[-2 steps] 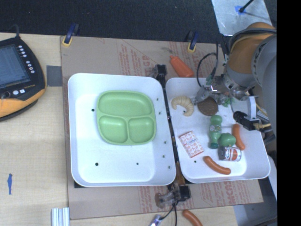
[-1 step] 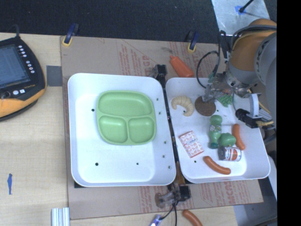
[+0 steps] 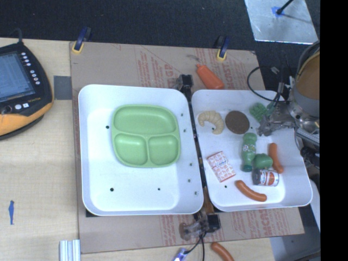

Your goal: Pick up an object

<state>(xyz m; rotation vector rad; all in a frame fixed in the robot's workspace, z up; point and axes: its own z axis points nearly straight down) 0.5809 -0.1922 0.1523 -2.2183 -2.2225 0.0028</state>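
Observation:
The right bin (image 3: 293, 200) holds a pale croissant (image 3: 212, 121), a brown round disc (image 3: 237, 122), a small green block (image 3: 258, 112), a green bottle (image 3: 249, 147), a green lump (image 3: 263, 160), a tin can (image 3: 266, 177), two orange-red sausages (image 3: 274, 155) (image 3: 250, 190) and a red-and-white packet (image 3: 221, 165). My gripper (image 3: 267, 125) hangs low over the bin's far right part, just right of the brown disc and beside the green block. Nothing is seen held in it.
The left bin (image 3: 98, 194) carries a green divided plate (image 3: 145, 135). An orange carrot (image 3: 209, 76) lies on the cardboard behind the bins, and another sausage (image 3: 223, 250) lies in front of them. A control pendant (image 3: 19, 88) rests at the far left. Blue clamps (image 3: 81, 38) pin the cardboard.

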